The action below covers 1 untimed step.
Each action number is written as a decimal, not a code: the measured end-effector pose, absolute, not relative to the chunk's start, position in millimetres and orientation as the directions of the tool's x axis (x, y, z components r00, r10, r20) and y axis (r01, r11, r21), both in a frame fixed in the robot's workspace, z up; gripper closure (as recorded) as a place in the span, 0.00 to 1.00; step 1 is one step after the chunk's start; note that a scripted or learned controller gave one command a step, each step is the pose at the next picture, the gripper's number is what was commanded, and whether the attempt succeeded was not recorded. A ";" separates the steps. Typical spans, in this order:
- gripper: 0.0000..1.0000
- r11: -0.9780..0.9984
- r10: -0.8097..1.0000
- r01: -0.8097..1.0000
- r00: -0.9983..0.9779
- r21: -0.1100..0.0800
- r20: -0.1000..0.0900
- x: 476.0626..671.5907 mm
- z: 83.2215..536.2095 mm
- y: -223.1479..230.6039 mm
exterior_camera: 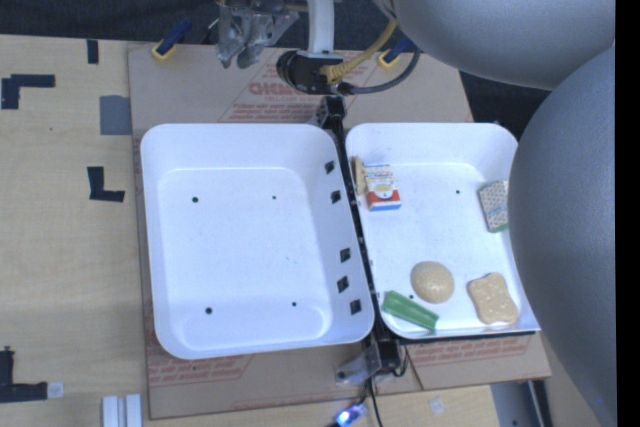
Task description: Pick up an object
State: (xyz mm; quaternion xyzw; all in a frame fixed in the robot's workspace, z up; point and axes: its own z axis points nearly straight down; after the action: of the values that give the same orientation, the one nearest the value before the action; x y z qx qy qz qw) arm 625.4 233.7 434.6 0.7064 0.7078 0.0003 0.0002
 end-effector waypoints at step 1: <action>1.00 -0.003 1.000 1.000 0.003 0.001 -0.002 659.1 438.2 191.2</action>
State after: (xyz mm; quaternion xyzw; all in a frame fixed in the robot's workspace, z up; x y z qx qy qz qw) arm 659.1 191.2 438.2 0.7081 0.7061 -0.0005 0.0010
